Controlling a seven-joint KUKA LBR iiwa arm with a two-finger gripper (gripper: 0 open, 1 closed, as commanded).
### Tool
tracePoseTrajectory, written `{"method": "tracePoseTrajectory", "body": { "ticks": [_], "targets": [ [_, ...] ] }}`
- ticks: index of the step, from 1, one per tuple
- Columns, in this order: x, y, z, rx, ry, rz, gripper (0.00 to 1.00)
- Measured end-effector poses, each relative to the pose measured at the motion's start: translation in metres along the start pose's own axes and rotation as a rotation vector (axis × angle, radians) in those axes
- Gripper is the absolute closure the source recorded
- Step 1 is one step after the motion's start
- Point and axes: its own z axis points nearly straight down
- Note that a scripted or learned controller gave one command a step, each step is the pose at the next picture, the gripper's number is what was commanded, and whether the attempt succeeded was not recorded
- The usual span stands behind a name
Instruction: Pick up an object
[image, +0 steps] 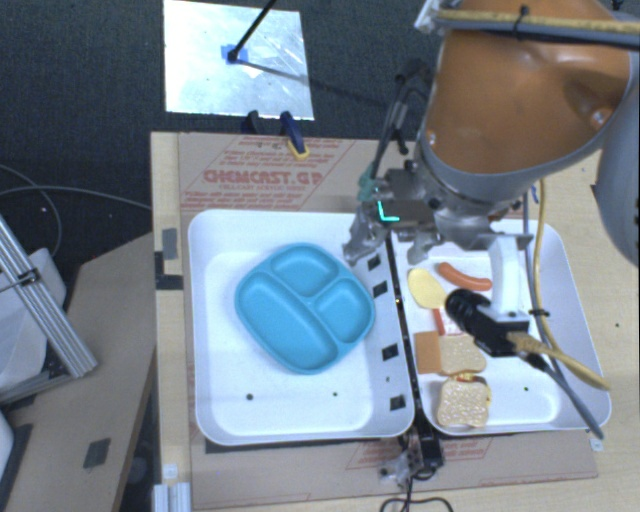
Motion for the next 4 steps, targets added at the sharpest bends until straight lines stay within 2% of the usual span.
{"method": "tracePoseTrajectory", "body": {
  "ticks": [1, 3, 4],
  "targets": [
    [0.0, 0.001, -0.011, -0.003, 0.002, -0.003, 1.0],
    [0.001, 0.002, -0.033, -0.009, 0.004, -0.009, 1.0],
    [-0.019, -0.002, 0.032, 0.011, -0.005, 0.008, 1.0]
  ]
}}
